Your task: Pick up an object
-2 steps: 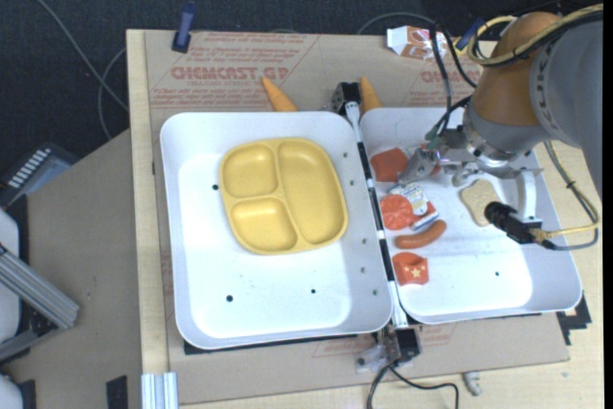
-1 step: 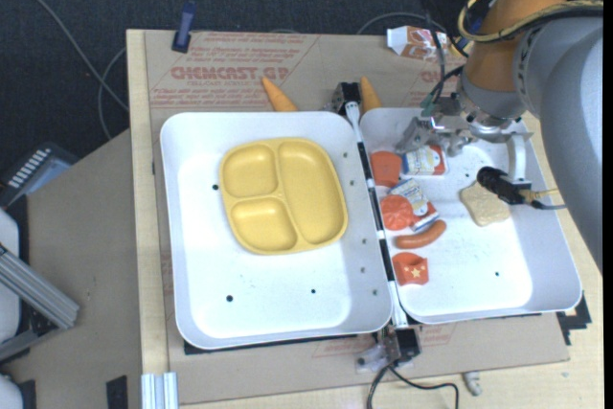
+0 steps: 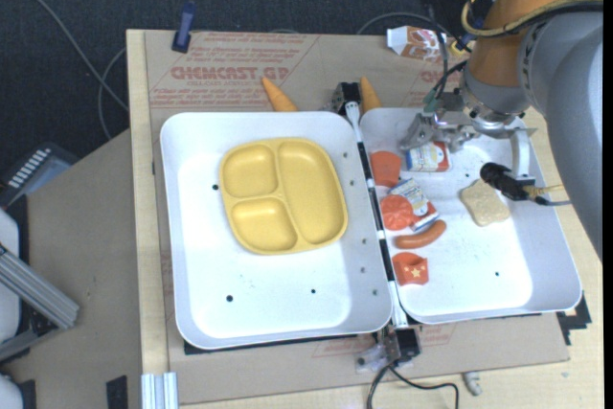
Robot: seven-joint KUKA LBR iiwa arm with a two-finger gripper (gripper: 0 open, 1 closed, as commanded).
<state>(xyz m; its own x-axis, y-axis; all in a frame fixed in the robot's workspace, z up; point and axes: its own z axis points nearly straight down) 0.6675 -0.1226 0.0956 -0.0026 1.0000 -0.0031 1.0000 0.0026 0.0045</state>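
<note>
On the counter (image 3: 239, 72), two shallow white bins sit side by side, touching along their inner edges. Left bin (image 3: 192, 235): holds a yellow compartment plate (image 3: 283, 194), three sections, lying flat toward the far half of the bin. Right bin (image 3: 517, 273): holds the loose items, grouped along its left side. From far to near these are a small carton with red print (image 3: 427, 157), an orange-red round piece (image 3: 386, 168), a red packet with a white label (image 3: 402, 208), a sausage (image 3: 421, 236) and a red square piece (image 3: 413, 270). A tan bread slice (image 3: 485, 203) lies apart from that group, toward the right. The arm enters from the right, orange band above the wrist. The tool (image 3: 442, 125) sits over the far left part of the right bin, just beyond the carton; whether its fingers are spread or pressed together cannot be told. Two orange carrot-like pieces (image 3: 279, 95) lie on the counter beyond the bins.
</note>
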